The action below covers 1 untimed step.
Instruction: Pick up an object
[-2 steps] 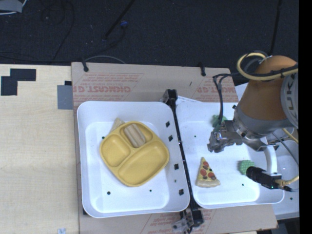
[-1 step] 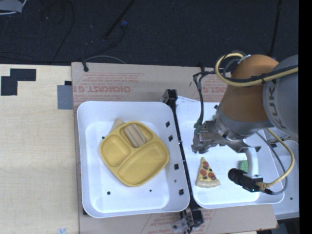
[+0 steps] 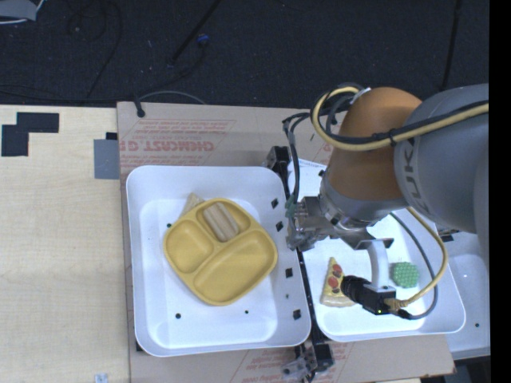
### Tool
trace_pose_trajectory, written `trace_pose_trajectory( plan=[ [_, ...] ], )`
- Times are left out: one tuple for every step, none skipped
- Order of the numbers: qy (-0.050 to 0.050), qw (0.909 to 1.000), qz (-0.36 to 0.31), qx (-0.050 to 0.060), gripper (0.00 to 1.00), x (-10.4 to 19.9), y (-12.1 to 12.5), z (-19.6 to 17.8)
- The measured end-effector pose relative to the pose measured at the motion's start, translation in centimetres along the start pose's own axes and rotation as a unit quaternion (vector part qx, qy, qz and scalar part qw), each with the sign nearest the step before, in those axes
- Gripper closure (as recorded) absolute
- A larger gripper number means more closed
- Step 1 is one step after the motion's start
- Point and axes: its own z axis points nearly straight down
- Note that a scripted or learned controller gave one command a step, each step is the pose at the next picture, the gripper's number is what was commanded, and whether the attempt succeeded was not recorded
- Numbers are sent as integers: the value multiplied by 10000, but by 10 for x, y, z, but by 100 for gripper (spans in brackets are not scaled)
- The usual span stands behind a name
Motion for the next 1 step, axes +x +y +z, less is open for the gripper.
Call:
trace_pose_trajectory(
  plan=[
    [-3,10000,-1,-3,100,49,-9,-8]
  ],
)
